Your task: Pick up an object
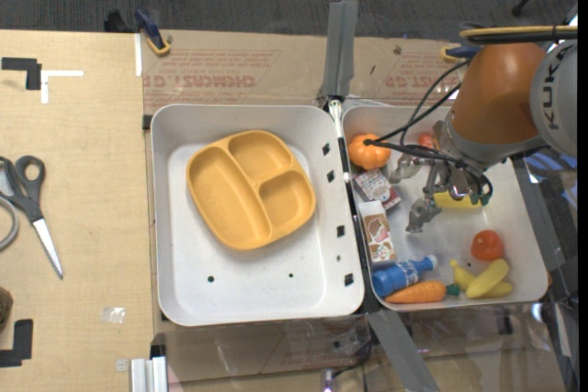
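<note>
Reversed print on the cardboard (230, 69) behind the bins reads roughly as "CHEMICAL", mirrored and too faint to make out fully. On the arm (501, 101), part of a dark "KU" shows at the right edge, the rest cut off. The left bin (165, 225) holds a yellow divided plate (250, 188). The right bin (528, 216) is crowded: an orange (369, 151) at its far left corner, a small packet (374, 186) with red and white print just beside it, a flat box (378, 234) with an unreadable label along the left wall, a blue bottle (404, 273) and a carrot (418, 292) at the near edge, a banana (485, 280) to their right, and a small tomato (487, 244) above the banana. The gripper (423, 216) hangs over the middle of the right bin, above bare floor, and whether it is clenched or released cannot be told from this slant. A yellow block (457, 197) sits just right of it, partly hidden by the wrist and cables. Scissors (32, 202) lie on the bench at far left, one handle cut off by the frame.
</note>
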`<act>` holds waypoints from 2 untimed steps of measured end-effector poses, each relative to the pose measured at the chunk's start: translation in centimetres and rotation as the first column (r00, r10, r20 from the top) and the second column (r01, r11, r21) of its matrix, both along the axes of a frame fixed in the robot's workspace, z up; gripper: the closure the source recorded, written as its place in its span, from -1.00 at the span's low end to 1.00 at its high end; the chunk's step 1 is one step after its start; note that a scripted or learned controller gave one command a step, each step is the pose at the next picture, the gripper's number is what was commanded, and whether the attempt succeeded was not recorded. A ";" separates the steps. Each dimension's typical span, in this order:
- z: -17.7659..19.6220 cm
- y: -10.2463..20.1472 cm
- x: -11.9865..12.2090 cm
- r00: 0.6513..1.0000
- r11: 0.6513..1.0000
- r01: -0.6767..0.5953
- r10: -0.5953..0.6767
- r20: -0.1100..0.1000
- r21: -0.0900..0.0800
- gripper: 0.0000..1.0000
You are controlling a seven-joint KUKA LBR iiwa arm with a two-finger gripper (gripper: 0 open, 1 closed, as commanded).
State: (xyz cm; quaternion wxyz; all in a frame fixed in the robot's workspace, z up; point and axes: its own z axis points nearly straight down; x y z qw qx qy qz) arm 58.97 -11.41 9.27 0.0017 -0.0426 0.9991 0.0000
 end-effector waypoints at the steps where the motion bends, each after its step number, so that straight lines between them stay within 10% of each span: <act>1: 0.5 1.0 7.0 1.000 1.000 -0.016 0.016 0.008 -0.015 -1.00; 2: 0.0 1.0 0.6 0.991 0.991 -0.134 0.134 0.000 -0.002 -1.00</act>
